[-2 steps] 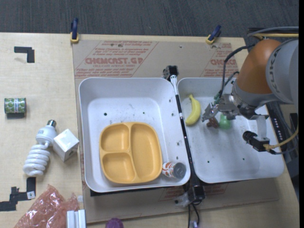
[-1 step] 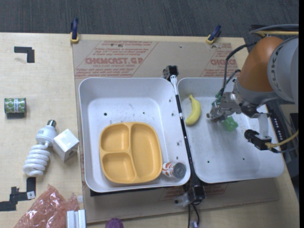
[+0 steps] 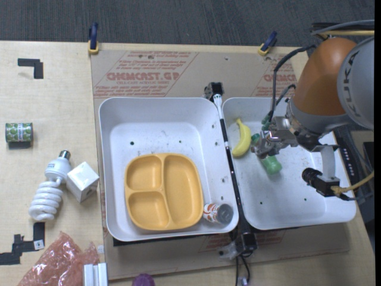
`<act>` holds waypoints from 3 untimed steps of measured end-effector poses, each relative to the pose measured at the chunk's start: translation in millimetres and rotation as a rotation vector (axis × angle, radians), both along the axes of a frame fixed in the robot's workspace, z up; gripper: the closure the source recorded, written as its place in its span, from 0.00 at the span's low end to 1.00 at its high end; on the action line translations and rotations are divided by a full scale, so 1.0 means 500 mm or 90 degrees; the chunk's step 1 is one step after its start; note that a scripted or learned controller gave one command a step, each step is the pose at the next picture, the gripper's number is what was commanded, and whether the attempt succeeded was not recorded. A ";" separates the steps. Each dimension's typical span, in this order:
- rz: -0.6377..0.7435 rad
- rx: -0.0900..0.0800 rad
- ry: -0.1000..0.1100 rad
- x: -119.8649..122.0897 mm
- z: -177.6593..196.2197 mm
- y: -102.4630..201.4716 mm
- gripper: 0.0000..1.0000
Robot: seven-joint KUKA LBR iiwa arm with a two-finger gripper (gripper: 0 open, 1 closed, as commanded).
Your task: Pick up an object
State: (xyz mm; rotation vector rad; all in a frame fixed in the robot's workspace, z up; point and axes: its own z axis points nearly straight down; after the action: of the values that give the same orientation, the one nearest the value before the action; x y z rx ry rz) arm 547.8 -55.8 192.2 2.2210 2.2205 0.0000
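Over the right bin (image 3: 297, 216), the gripper (image 3: 266, 149) touches a green object (image 3: 272, 164) beside a banana (image 3: 241, 138); its grasp cannot be told.

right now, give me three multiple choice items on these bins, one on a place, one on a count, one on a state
1. Where does the banana lie?
A. in the right bin
B. on the yellow tray
C. on the bench by the bulb

2. How many compartments has the yellow tray?
A. two
B. three
C. five

3. How does the small jar by the tray sit?
A. upright
B. on its side
C. stacked on the tray

Answers:
1. A, it lies inside the right bin, left of the end effector.
2. B, one long and two smaller.
3. B, its lid faces sideways.
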 end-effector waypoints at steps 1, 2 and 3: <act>-0.001 0.000 0.001 -0.127 0.050 -0.098 1.00; 0.000 0.000 -0.001 -0.123 0.055 0.049 1.00; 0.000 0.000 -0.001 -0.123 0.055 0.049 0.00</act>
State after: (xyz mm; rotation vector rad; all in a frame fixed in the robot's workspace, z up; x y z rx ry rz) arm 486.4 -31.2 219.8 2.2203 2.2201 0.0019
